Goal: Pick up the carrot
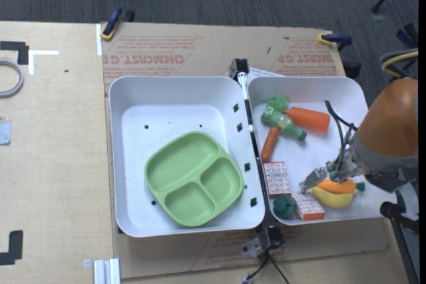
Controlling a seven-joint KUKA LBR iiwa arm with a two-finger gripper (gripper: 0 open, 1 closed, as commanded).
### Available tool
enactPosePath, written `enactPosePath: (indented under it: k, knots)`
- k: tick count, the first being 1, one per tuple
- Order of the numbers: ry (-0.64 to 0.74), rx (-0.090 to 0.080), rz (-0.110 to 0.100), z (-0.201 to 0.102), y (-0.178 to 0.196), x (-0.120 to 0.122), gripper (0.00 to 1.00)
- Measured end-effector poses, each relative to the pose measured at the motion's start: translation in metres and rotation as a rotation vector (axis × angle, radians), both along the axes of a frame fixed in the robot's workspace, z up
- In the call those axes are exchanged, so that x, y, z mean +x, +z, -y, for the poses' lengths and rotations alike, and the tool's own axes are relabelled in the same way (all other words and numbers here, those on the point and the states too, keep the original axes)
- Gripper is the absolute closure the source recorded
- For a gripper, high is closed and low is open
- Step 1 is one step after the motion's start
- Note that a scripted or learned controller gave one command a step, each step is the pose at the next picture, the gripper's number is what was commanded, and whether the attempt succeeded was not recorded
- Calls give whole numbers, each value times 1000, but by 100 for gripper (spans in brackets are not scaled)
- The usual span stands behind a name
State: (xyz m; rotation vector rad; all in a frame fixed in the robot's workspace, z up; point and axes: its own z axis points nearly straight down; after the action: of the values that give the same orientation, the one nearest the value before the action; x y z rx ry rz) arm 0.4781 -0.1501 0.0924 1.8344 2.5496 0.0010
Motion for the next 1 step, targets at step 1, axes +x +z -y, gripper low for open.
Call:
enactPosePath:
  k: [1]
  knots:
    - [-3, -1, 3, 0, 10, 1, 100]
